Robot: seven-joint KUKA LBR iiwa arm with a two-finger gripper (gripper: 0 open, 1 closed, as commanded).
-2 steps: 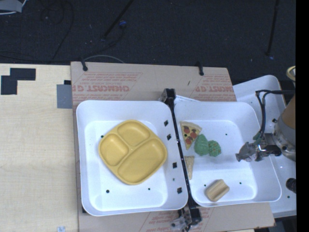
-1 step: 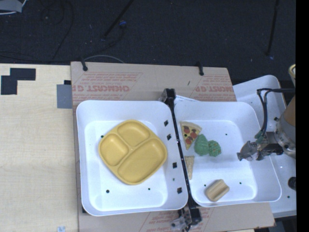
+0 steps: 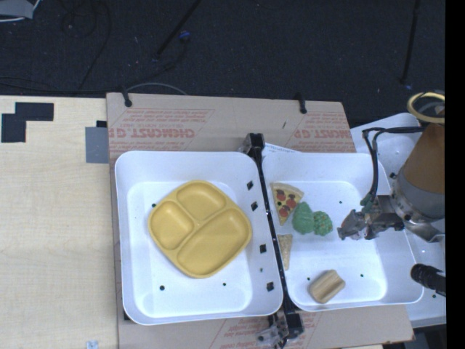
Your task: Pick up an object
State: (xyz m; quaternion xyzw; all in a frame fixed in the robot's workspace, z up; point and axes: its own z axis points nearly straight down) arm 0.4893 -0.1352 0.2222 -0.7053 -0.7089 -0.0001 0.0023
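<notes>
Since the task names no particular object, the likeliest target is judged to be the green broccoli toy (image 3: 312, 221), which lies in the right bin (image 3: 363, 297) nearest the gripper (image 3: 356, 226), toward the divider, resting flat on the bin floor. Just beside it on the left sits a pizza slice toy (image 3: 285, 199), the two close enough to be touching or nearly so; cannot tell which. Lower down lies a tan cylinder, possibly a bread roll (image 3: 326, 286), well apart from both and with open floor around it. A pale wedge (image 3: 285, 250) rests against the divider, partly hidden by it. Gripper sits low in the right bin, just to the right of the broccoli, apart from it, with nothing seen between its fingers; whether they stand apart or together cannot be told at this blur. Left bin (image 3: 138, 187) bears a yellow divided plate (image 3: 200, 227), lying flat and central. Judgement: approach phase, no grasp yet; the crowding of broccoli and pizza could spoil a clean pinch.
</notes>
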